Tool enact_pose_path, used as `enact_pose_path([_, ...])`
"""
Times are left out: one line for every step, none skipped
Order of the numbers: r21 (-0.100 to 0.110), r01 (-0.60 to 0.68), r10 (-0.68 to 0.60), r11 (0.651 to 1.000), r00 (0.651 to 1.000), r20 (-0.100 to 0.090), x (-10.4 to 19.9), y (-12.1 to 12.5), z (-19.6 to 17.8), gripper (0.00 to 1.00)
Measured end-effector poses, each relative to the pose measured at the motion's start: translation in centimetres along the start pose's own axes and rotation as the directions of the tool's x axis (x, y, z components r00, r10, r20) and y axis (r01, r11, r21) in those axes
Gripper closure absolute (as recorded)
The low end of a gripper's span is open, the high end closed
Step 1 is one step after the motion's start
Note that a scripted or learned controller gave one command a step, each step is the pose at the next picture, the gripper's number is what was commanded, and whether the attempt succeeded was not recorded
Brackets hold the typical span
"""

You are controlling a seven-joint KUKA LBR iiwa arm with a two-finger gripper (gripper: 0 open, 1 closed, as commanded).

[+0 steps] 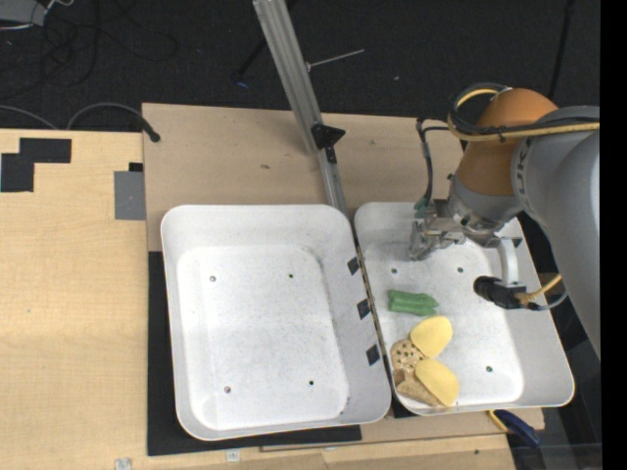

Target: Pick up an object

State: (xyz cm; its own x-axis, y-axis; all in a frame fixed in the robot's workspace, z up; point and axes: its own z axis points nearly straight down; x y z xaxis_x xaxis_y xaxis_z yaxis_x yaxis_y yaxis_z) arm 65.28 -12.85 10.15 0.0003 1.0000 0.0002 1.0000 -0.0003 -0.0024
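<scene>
The end effector, grip state unclear, hovers in the right bin; the green piece lies just below it, long axis left-right.

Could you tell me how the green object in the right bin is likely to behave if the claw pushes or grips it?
The green object lies flat and elongated, so it would probably slide rather than roll. Its slightly uneven outline hints at soft material that may squash. It looks small and probably light.

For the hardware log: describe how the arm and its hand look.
The grey, rounded KUKA arm carries a glossy orange band above the wrist. Dark cables loop along it. The small metallic grey hand looks boxy, with greenish detail at its top.
</scene>
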Motion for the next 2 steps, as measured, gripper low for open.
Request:
enact_pose_path([-0.006,0.001,-0.001,1.0,1.0,0.0,0.8,-0.4,-5.6,1.0])
enact_pose_path([-0.007,0.002,-0.002,1.0,1.0,0.001,1.3,-0.8,-11.6,1.0])
